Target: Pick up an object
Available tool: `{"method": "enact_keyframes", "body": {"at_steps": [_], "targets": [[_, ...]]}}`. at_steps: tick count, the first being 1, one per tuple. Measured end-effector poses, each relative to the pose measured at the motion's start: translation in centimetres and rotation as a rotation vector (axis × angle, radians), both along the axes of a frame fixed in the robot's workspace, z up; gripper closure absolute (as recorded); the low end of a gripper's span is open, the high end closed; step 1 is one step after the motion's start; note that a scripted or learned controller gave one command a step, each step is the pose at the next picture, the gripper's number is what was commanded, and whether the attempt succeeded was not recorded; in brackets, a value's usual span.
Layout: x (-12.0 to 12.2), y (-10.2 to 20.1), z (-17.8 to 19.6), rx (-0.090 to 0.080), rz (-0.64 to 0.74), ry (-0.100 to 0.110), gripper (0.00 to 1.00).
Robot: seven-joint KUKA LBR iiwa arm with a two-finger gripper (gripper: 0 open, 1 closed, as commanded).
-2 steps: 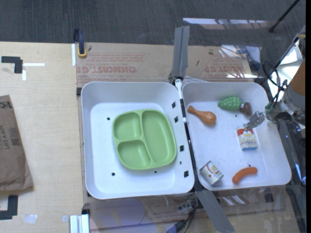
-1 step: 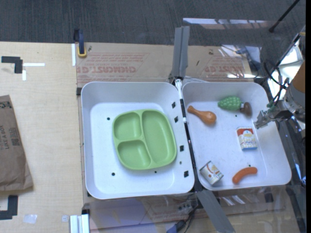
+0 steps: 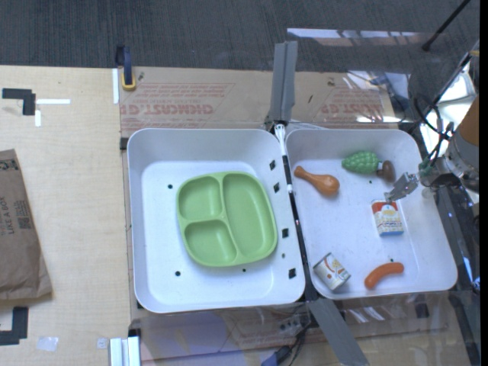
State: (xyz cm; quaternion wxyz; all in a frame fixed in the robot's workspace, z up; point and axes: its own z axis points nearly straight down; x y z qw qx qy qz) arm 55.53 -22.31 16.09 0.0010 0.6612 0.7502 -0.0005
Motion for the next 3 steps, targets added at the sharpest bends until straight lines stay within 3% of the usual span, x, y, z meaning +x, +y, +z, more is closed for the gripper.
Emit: {"method": "enact_keyframes", "body": {"at_steps": [1, 2, 3], "targets": [[-4.8, 2.4, -2.8, 0.002, 0.017, 0.003, 0.00], [-1.8, 0.3, -7.0, 0.004, 0.266, 0.002, 0.00], [-1.7, 0.2, -6.1, 0.002, 0.263, 0.000, 1.00]]}}
